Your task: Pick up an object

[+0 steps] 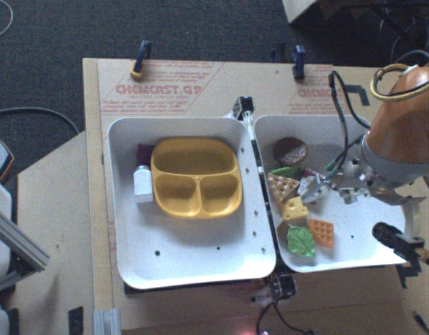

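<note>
While the arm (402, 128) reaches in from the right, you've got its gripper (317, 187) low over the right bin (354, 246), at the near-middle of the toy food pile. Can't tell from this angle whether it's released or clenched, & nothing is clearly seen in its grasp, so don't count anything as picked.

Right bin contents, far to near: a dark brown round cookie-like piece (290, 149) toward the far left of the bin; a green strip (287, 170) just near of it; a tan waffle-textured piece (280, 185) beside the bin's left wall; a small reddish/silver item (306, 184) right at the gripper tip, too blurred to name. Near of those sits a yellow cheese wedge (294, 208), then an orange waffle square (321, 232) & a green leaf piece (301, 242) side by side, leaf to the left. All are bunched in the bin's left half, approx touching one another.

Left bin (123, 243) holds a yellow divided tray (196, 178), 3 compartments, lying flat. A small white bottle (144, 183) stands against the tray's left edge, w/ a dark maroon item (145, 151) just far of it.

Both bins rest on a cardboard-topped bench (95, 117). A black clamp (243, 106) sits at the far end of the seam between the bins.
</note>
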{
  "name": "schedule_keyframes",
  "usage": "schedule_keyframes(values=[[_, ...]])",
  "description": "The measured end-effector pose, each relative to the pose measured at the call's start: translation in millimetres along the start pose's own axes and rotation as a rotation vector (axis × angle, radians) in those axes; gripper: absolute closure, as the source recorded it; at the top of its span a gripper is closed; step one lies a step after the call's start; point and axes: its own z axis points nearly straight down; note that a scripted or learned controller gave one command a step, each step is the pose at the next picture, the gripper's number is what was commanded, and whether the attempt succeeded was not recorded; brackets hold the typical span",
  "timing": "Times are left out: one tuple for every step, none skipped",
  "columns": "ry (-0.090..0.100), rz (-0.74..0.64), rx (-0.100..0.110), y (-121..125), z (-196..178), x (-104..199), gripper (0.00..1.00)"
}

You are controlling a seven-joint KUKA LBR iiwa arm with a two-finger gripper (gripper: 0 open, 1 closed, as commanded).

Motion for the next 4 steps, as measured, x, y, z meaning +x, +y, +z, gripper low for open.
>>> schedule_keyframes(values=[[-0.002,-0.003,-0.013,2.9,-6.0,-0.1,0.00],[0.001,-0.002,-0.004,1.2,58.0,1.8,0.00],[0.000,-0.001,-0.008,1.1,111.0,2.4,0.00],[-0.002,0.000,-0.014,1.9,97.9,2.0,1.00]])
